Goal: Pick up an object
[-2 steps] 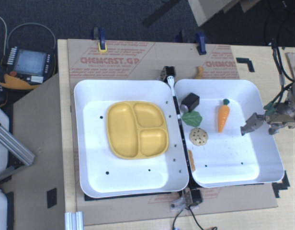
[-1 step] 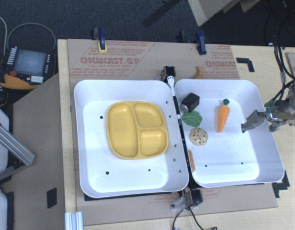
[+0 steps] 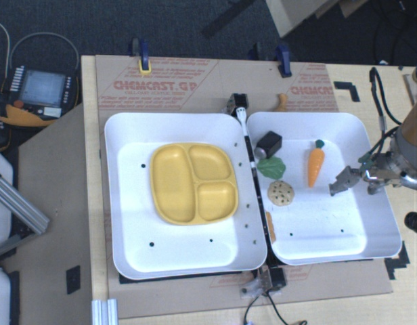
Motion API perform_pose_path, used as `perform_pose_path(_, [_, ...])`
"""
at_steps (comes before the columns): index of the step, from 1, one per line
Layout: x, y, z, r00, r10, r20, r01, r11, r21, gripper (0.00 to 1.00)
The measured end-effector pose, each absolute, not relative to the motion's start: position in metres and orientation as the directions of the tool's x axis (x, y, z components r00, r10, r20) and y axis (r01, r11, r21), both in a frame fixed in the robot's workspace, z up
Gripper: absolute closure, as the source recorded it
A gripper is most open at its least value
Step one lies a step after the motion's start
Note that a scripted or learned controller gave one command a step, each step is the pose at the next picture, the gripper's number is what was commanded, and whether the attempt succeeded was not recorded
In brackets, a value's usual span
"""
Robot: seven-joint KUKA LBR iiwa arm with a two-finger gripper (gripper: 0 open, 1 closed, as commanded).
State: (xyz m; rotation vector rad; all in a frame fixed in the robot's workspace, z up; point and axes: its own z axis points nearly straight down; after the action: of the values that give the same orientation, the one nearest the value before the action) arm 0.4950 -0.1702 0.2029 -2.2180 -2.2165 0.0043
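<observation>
The right bin (image 3: 357, 246) holds a toy carrot (image 3: 316, 165), a chocolate-chip cookie (image 3: 281, 193), a green leafy piece (image 3: 271, 166) and a small black block (image 3: 268, 143). My gripper (image 3: 358, 181) reaches in over the bin's right side, to the right of the carrot and a little nearer the front. Its fingers stand open, and nothing lies between them. The left fingertip (image 3: 342, 181) is a short way from the carrot and does not touch it.
A yellow divided plate (image 3: 193, 181) lies in the left bin (image 3: 127, 235). A dark rail (image 3: 252, 175) runs between the two bins. Blue clamps (image 3: 145, 54) hold the cardboard sheet at the back. A screen unit (image 3: 40, 90) sits off the bench at far left.
</observation>
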Motion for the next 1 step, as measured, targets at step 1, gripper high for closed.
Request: perform_pose_path(1, [0.5032,-0.1687,0.1545,0.0,1.0,0.003,1.0,0.0,-0.006,0.0])
